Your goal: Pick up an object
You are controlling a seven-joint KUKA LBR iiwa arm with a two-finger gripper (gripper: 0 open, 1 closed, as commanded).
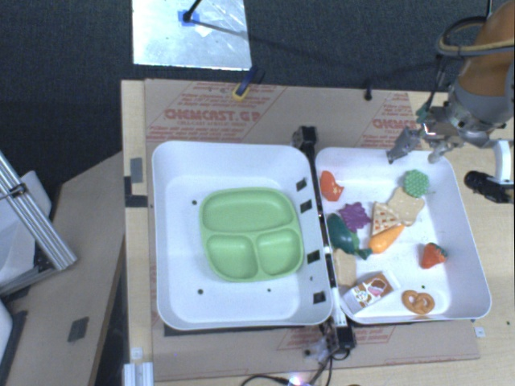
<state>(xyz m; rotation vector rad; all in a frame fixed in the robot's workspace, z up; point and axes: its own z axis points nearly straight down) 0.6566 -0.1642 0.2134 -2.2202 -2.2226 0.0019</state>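
Nearest the camera, at the front edge of the right bin [471, 240], lie a small printed carton [368, 289] and a pretzel [418, 301], side by side and just apart. Those two, with the rest of the toy food in that bin, are what I might pick. Behind them sit a strawberry [433, 254] toward my side, an orange carrot [386, 237] touching a tan cracker wedge [384, 215], a slice of bread [407, 205] with a round green piece [416, 182] at its far corner, a purple cluster [353, 215], a dark green vegetable [344, 236] against the dividing wall, and a red-orange piece [331, 186] farther back.

My gripper [419, 151] hangs over the bin's far right corner, fingers spread apart, one dark tip [400, 149] out to the left and the other close to the green piece. Nothing sits between my fingers and I see them touching nothing. The round green piece is the closest thing to me, just in front of and below my tips; the bread is next; the carton and pretzel are well away at the opposite end.

My orange band and grey wrist rise toward the upper right. Across the divider, the left bin [173, 215] holds a green three-compartment tray [248, 233] in its middle. Both bins rest on a cardboard sheet [209, 111] with red lettering, and a silvery square [191, 22] lies on the dark floor beyond.
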